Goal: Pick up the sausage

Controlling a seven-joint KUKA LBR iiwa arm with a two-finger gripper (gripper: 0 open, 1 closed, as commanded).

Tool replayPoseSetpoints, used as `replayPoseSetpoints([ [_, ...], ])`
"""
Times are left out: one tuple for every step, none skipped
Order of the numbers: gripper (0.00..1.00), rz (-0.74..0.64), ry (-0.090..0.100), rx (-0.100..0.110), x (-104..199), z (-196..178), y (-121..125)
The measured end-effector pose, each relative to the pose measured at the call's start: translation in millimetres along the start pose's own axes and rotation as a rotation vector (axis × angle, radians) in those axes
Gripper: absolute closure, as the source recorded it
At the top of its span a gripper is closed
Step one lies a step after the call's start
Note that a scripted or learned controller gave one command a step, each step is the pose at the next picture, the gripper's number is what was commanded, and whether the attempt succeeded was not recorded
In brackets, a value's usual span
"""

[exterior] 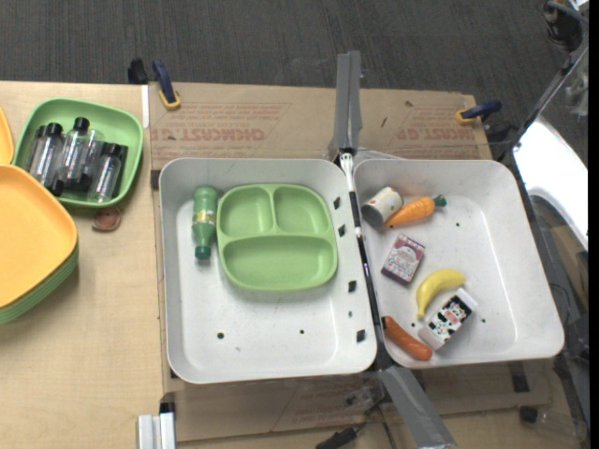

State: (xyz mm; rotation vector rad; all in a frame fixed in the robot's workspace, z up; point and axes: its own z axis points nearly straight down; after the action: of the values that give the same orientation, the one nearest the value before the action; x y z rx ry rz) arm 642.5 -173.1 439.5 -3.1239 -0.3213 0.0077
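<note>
From my feed, nearest me in the right bin (524, 241) lies the sausage (406, 338), at the bin's near-left corner close to the wall between the bins. Its long axis runs on a slant, one end pointing up-left toward the divider, the other down-right toward the near rim. A small black-and-white carton (447, 318) sits just beside its right end, possibly touching it, and a banana (436, 287) curves just beyond that carton. Farther back I see a purple card box (402, 259), then a carrot (413, 211) with a grey-and-white can (380, 206) against its left end. In the left bin (187, 344) a green divided plate (277, 237) rests with a green bottle (203, 221) beside it. On the surface (56, 372) to the left, orange plates (33, 251) and a green tray of vials (80, 152). I cannot tell the gripper's state.
</note>
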Motion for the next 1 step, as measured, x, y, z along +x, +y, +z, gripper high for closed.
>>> replayPoseSetpoints([
  [1.00, -0.117, -0.003, 0.001, -23.8, 1.0, 42.5],
])
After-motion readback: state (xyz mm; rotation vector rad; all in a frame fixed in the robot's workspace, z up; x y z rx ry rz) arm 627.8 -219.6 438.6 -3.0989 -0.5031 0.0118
